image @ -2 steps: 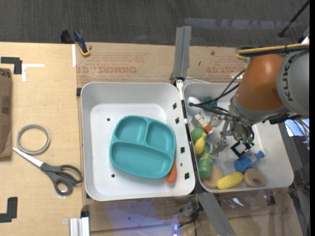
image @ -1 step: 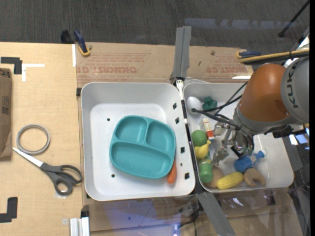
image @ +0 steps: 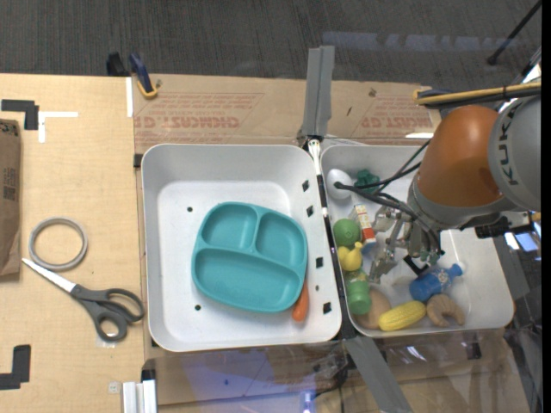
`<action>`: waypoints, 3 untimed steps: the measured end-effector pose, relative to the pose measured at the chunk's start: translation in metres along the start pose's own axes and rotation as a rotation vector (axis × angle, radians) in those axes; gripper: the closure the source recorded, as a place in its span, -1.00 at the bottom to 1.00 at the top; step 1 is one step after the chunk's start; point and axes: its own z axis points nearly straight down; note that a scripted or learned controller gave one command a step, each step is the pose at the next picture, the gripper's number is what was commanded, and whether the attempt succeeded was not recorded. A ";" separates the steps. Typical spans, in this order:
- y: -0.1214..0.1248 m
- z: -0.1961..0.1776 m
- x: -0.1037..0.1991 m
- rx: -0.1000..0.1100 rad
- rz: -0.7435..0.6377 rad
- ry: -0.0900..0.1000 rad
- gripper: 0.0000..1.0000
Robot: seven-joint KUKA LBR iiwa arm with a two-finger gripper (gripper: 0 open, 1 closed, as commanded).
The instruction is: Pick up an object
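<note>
My gripper (image: 398, 249) hangs low over the middle of the right bin (image: 491, 312), under the orange wrist band. Around it lie small toys: a green ball (image: 346, 231), a yellow piece (image: 350, 256), a green piece (image: 357, 294), a yellow corn-like toy (image: 402, 316), a blue toy (image: 429, 282) and a tan ring (image: 445, 309). The blue toy is just to the gripper's right and the yellow piece to its left. Nothing is visibly held.
The left bin (image: 164, 231) holds a teal divided plate (image: 250, 256) with an orange carrot (image: 300, 305) at its lower right corner. A white spoon (image: 338, 181) and a dark green item (image: 367, 179) lie at the right bin's back. Scissors (image: 90, 298) and a tape ring (image: 58, 241) lie on the bench to the left.
</note>
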 end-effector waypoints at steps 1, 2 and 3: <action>0.000 -0.009 -0.001 0.001 -0.002 -0.003 1.00; 0.003 -0.148 -0.028 -0.001 -0.052 -0.001 1.00; -0.069 -0.121 -0.046 -0.001 -0.104 0.000 1.00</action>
